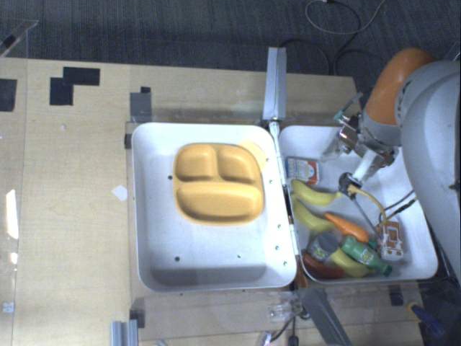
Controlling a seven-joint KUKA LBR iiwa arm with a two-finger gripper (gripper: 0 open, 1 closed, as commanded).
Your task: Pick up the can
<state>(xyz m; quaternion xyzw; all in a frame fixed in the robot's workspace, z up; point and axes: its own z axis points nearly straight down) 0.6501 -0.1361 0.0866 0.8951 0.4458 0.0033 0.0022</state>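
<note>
Claw (351, 166) poised over the right bin (421, 265), nothing visibly gripped; spread of it impossible to judge from here. Just beneath and toward the bin's left wall, a small red-and-white carton (302, 169) and two bananas (314, 205). Farther toward the near edge, past a carrot (347, 227), the can (324, 245), wedged beside a green bottle (366, 255). Approach step, apparently: next, travel toward the near edge, then a descent onto the can, clear of its neighbours. Well off to the left, a yellow tray (218, 182) in the other bin (151, 215).

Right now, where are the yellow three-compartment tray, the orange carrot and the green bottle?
Yellow three-compartment tray (218, 182): camera view, centre ridge.
Orange carrot (347, 226): camera view, mid-body.
Green bottle (364, 255): camera view, body middle.
</note>
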